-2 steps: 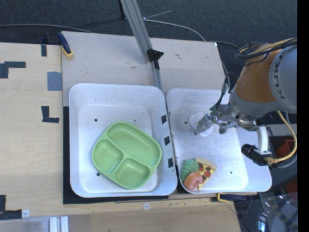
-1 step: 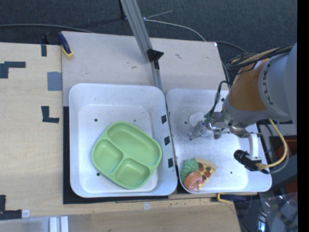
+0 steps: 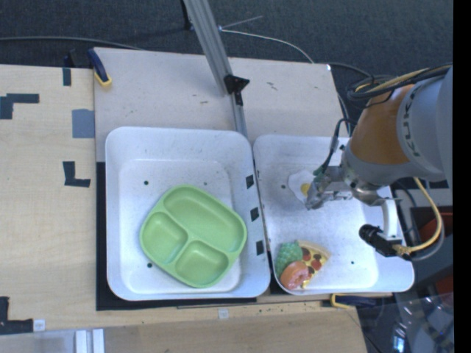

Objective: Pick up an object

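In the right bin [image 3: 346, 263], a small white and yellow object [image 3: 299, 184], like a toy fried egg, lies near the middle. My gripper [image 3: 315, 199] hangs low just to its right, at or touching its edge. At the bin's front left corner lies a cluster of toy food: a green leafy piece [image 3: 288, 254], a pizza slice [image 3: 314, 257] and a red-orange piece [image 3: 295, 274]. The left bin [image 3: 125, 197] holds a green divided plate [image 3: 193, 235].
A slanted metal pole [image 3: 213, 43] with a black clamp [image 3: 235, 84] crosses the bench behind the bins. The arm's grey body and orange band [image 3: 379, 134] overhang the right bin's right side. Cables [image 3: 430, 219] loop at the right edge.
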`<action>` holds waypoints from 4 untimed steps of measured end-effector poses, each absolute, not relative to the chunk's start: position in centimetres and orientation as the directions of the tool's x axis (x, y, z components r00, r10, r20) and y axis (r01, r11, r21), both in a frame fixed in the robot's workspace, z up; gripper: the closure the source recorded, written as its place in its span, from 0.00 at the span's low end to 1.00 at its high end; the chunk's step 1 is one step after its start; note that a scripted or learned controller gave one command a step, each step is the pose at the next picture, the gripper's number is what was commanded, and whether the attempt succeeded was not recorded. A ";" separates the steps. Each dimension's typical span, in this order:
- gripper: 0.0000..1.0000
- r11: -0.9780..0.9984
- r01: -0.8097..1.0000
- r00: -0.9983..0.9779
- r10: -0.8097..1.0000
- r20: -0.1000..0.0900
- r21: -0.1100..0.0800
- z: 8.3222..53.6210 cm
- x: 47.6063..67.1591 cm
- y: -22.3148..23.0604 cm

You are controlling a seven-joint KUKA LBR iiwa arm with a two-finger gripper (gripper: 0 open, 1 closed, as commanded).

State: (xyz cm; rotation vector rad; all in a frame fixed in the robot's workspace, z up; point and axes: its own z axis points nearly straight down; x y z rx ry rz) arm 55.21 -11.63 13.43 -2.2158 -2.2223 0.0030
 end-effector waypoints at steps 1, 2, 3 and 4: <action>1.00 0.002 1.000 -0.002 1.000 0.000 0.003 18.2 54.5 -11.1; 1.00 0.002 1.000 -0.002 1.000 0.000 0.001 20.3 54.6 -11.1; 1.00 0.008 1.000 -0.008 1.000 0.002 0.000 21.7 55.4 -5.2; 1.00 0.008 1.000 -0.008 1.000 0.002 -0.002 21.0 56.3 0.6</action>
